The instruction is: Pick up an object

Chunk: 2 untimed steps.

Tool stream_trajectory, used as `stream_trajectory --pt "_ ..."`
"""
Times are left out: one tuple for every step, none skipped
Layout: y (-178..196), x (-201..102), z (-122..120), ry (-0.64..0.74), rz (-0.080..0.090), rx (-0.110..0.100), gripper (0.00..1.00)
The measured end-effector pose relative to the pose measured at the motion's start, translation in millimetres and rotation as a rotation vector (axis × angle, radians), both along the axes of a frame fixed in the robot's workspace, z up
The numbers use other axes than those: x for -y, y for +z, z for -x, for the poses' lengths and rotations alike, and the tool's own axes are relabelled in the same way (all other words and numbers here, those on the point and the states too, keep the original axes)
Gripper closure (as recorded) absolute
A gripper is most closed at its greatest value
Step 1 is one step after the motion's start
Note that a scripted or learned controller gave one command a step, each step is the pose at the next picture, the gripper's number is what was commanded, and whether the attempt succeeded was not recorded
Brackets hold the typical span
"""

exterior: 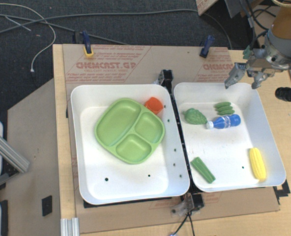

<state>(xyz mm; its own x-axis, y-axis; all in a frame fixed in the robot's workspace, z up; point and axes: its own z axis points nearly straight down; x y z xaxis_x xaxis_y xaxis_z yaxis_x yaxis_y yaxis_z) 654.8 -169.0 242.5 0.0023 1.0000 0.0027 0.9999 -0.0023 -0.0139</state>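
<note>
Gripper: we see the gripper point(246, 78) spread wide, holding nothing, above the right bin point(270, 132) far rim
Blue bottle: the blue bottle point(224, 122) lies mid-bin (beside green toys); we see it well apart from the fingers

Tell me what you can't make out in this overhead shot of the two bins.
- Orange object: the green divided plate hides its lower part, so its shape is unclear.
- Arm: cut off by the top right edge above the gripper.
- Blue bottle: label too small to read.
- Green item beside it: too small to identify.
</note>
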Motion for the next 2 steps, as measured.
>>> stream_trajectory --pt "8 0 -3 0.003 0.003 0.013 0.00" --pt "-34 0 -5 0.003 0.001 0.008 0.00"
